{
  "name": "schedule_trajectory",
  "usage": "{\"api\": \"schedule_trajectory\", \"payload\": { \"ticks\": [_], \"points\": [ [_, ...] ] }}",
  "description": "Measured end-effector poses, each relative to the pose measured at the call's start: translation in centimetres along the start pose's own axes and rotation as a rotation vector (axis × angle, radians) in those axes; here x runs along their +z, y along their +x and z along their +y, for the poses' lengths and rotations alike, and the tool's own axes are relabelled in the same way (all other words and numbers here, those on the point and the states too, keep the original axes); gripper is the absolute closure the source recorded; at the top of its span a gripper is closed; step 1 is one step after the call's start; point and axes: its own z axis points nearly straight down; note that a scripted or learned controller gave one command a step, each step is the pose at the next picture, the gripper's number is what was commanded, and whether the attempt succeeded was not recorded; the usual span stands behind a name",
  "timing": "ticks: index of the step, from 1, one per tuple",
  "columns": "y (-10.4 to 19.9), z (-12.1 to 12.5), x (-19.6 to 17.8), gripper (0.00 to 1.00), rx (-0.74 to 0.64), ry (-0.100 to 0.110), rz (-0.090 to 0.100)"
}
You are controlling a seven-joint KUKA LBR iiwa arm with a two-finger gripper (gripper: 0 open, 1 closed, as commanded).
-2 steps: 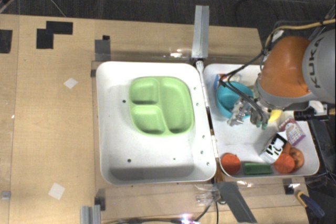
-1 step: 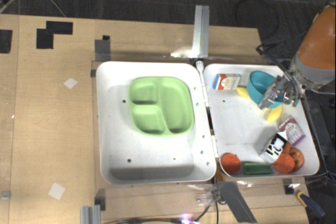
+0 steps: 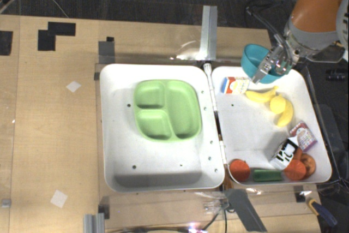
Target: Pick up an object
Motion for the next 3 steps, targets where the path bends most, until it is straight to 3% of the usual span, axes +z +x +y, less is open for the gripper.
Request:
{"api": "schedule_trajectory", "payload": {
  "ticks": [1, 3],
  "points": [
    [4.8, -0.3, 2.5, 1.0, 0.119, 0.008, 0.008],
    [4.6, 0.0, 0.2, 1.0, 0.104, 0.003, -0.003]
  ]
}}
